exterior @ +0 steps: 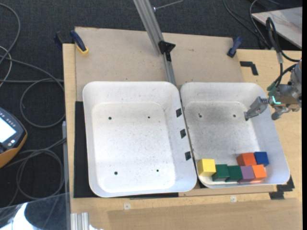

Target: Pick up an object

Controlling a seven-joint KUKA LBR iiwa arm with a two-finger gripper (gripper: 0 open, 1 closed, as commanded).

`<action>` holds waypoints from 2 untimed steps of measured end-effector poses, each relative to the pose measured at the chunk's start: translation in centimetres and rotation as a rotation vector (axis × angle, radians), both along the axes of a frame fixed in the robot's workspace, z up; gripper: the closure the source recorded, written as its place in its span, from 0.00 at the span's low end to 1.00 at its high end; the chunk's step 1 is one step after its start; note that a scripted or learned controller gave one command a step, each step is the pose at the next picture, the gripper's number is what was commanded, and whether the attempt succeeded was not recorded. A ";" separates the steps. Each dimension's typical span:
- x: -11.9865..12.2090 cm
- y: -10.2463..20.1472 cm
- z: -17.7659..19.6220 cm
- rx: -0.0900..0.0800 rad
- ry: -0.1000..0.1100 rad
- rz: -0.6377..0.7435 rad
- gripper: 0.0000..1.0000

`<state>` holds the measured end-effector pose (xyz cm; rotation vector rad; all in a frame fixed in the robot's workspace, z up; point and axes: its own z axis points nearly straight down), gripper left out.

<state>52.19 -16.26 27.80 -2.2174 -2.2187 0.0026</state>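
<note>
I see the grey two-finger gripper (265, 109) at three o'clock over the right white shallow plastic bin (218, 92), fingers spread wide and holding nothing, with small coloured square blocks (235, 168) clustered at five o'clock.

A light wooden bench (206, 61) fills the middle of the frame, resting on dark grey carpet (33, 13). Black cables (29, 85) loop across the carpet on the left. Blue clamps (79, 41) grip the bench's upper corners. A grey metal rail (148, 16) slants down from the top centre. Lighting is even and soft.
</note>
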 end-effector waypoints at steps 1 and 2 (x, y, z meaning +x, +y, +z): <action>0.1 0.0 0.2 -0.001 -0.004 0.000 0.00; -0.1 -1.0 -5.0 0.000 0.002 -0.002 0.00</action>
